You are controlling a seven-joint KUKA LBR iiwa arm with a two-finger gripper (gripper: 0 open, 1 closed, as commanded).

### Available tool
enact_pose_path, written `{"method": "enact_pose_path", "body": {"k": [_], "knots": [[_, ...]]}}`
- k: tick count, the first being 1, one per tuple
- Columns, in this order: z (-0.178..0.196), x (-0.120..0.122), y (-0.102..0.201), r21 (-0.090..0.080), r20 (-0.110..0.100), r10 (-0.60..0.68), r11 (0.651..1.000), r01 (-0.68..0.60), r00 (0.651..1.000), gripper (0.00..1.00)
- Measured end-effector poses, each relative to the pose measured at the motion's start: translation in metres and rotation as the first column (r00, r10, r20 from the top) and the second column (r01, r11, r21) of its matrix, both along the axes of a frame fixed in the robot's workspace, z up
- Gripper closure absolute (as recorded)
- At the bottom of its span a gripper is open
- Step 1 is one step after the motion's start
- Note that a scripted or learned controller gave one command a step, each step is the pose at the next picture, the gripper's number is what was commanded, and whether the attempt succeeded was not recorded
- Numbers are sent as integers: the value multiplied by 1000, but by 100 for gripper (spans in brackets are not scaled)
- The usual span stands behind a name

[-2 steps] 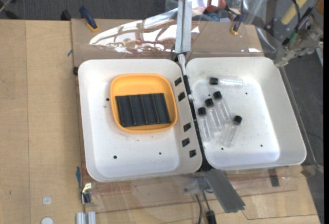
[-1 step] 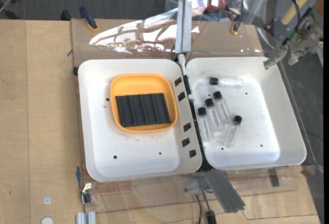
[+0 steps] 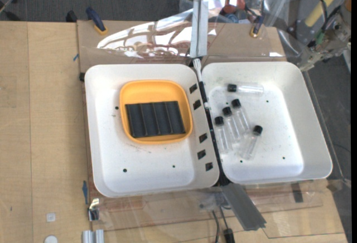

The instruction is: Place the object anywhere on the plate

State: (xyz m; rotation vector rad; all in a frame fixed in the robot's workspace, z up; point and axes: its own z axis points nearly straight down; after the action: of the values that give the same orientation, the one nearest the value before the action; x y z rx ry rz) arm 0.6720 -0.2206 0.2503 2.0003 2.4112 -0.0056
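two shallow white plastic bins sit side by side on the wooden bench. landmark for all positions below: the central divider (image 3: 202, 119) where the two bins meet.

left of the divider, in the left bin (image 3: 106, 169), lies the orange rounded-square plate (image 3: 155, 90), with a dark ribbed rectangular insert (image 3: 154, 118) across its middle. the plate sits just beside the divider, its right rim close to it.

right of the divider, in the right bin (image 3: 301, 125), lie five small clear plastic vials with black caps (image 3: 237, 122). four are bunched near the divider, long axes running roughly away from me to toward me, some slanted; the fifth vial (image 3: 245, 89) lies farther back, long axis across the bin, cap pointing toward the divider.

gripper: i cannot tell its state, nor what it holds, from where i stand. nothing has hold of any vial; all rest loose on the bin floor.

judgement: the pick is not yet done. the carry would run from right of the divider, over it, to the plate. the bunched vials lie nearly touching, so a clean single grasp looks awkward; the lone back vial seems the easier target, jaws closing across its short width.
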Motion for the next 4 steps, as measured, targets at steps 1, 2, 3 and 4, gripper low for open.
{"method": "enact_pose_path", "body": {"k": [1,2,3,4], "knots": [[21,-3,-1,6,-1,206,979,-206,979,100],[21,-3,-1,6,-1,205,979,-205,979,0],[-2,-4,-1,11,-5,526,851,-526,851,0],[9,-18,-1,11,-4,515,857,-515,857,0]]}}
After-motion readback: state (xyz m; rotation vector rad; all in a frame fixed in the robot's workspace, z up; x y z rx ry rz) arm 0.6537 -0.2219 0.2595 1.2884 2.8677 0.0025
